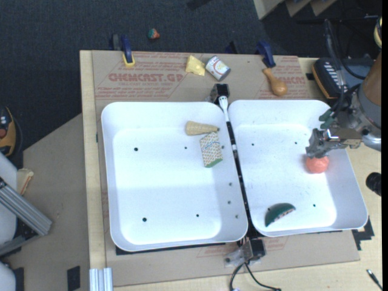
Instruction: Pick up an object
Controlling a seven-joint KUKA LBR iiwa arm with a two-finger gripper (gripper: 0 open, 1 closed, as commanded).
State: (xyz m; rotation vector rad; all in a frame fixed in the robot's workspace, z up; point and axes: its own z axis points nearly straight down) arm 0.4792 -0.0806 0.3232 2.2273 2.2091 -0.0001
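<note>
My gripper (321, 145) hangs low over the right side of the right bin (273, 120). A pinkish-red rounded object (317, 164) lies directly under it, touching or nearly touching its tip; I cannot see whether it is gripped. A dark green curved piece (279, 212) rests near the front of the same bin. In the left bin (151, 180), a tan cone (200, 128) and a green-patterned packet (211, 149) lie close to the right wall.
Behind the bins on the bench sit a yellow wedge (195, 65), a small white box (217, 68) and a tan wooden piece (276, 82). Two blue clamps (127, 50) hold the back edge. A black-handled tool (221, 94) lies at the divide between the bins.
</note>
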